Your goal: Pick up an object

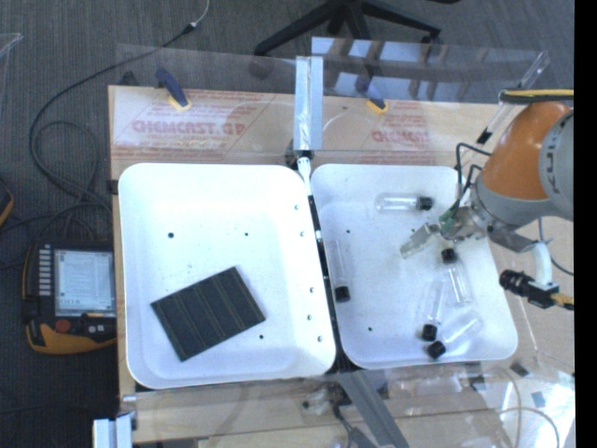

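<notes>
Two shallow white plastic bins are seen side by side on the bench. In the left bin (pixel 140 203), a flat dark grey ribbed rectangular panel (pixel 208 312) is laid at a slant toward the near left corner.

In the right bin (pixel 364 339), several clear plastic vials with black caps are scattered. One vial (pixel 403 203) is laid near the far wall, its cap pointing right. Another vial (pixel 339 269) is set along the left wall, its cap toward the near side. A third vial (pixel 454 275) is seen just below the gripper, and two more, (pixel 433 308) and (pixel 455 332), are grouped near the near right corner, close together.

The grey arm with the orange band (pixel 522 161) is reached in from the right over the right bin. The two-finger gripper (pixel 431 234) is positioned low over the bin's middle right, tilted toward the left. Whether its fingers are apart or together cannot be told, and nothing can be made out between them.
</notes>
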You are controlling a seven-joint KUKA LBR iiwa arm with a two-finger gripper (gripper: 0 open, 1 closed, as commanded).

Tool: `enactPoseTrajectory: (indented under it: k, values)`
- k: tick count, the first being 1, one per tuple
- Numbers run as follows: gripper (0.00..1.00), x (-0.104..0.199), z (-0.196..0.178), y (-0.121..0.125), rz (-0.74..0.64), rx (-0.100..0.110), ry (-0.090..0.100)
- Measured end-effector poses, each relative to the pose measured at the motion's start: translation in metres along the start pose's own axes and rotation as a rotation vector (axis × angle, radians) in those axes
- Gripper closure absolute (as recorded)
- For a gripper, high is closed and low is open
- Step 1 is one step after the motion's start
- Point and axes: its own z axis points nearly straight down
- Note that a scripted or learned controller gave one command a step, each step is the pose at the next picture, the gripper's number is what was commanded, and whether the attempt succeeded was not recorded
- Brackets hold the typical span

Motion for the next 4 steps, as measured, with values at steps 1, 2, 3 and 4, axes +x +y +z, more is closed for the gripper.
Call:
enactPoseTrajectory:
  k: [1,2,3,4]
  values:
    - [0.0,0.014,-0.002,-0.089,-0.12,-0.007,-0.007]
    - [0.0,0.03,0.0,-0.09,-0.188,-0.004,-0.021]
    - [0.0,0.064,0.0,-0.084,-0.265,-0.001,-0.021]
    - [0.0,0.117,0.001,-0.073,-0.282,-0.003,-0.017]
